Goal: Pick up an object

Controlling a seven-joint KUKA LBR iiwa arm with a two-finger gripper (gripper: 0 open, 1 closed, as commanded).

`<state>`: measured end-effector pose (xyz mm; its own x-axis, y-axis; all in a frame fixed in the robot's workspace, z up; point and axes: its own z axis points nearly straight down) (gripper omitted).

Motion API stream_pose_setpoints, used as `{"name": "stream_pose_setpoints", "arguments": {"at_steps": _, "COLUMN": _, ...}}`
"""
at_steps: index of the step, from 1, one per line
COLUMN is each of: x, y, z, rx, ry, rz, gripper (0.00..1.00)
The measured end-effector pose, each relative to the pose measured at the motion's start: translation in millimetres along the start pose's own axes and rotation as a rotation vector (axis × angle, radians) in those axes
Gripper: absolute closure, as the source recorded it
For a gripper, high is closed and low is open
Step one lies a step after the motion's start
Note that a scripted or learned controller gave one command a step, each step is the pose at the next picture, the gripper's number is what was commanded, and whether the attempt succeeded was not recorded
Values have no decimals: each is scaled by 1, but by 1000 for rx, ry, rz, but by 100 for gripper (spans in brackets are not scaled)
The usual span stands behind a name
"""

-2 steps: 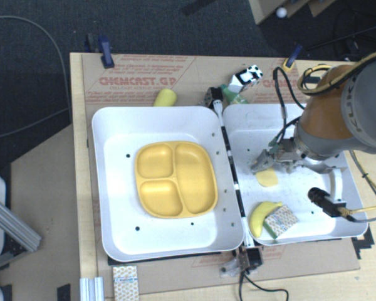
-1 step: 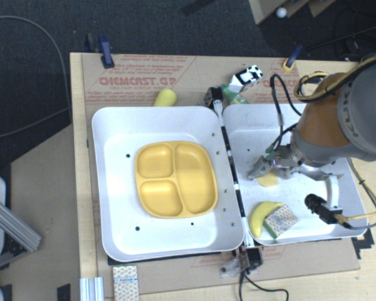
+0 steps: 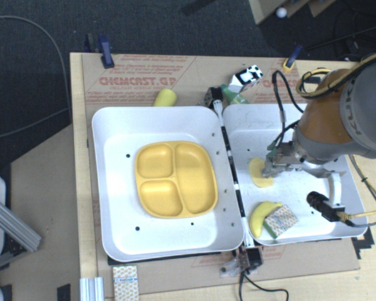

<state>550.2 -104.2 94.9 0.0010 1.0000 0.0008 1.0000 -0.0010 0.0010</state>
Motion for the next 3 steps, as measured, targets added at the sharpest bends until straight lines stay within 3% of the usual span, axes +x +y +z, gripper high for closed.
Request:
{"name": "stream_pose_setpoints", "arguments": {"at_steps": 1, "x": 0, "y": 0, "z": 0, "rx": 0, "ry": 0, "rz": 0, "gripper": 0}}
{"name": "stream_pose_setpoints", "arguments": {"at_steps": 2, "x": -39, "y": 7, "z": 10, "rx": -2, "ry": -3, "rz": 0, "gripper": 0}}
{"name": "stream_pose_setpoints", "arguments": {"at_steps": 3, "x": -15, "y": -5, "z": 10, "rx": 1, "ry": 0, "rz": -2, "gripper": 0}}
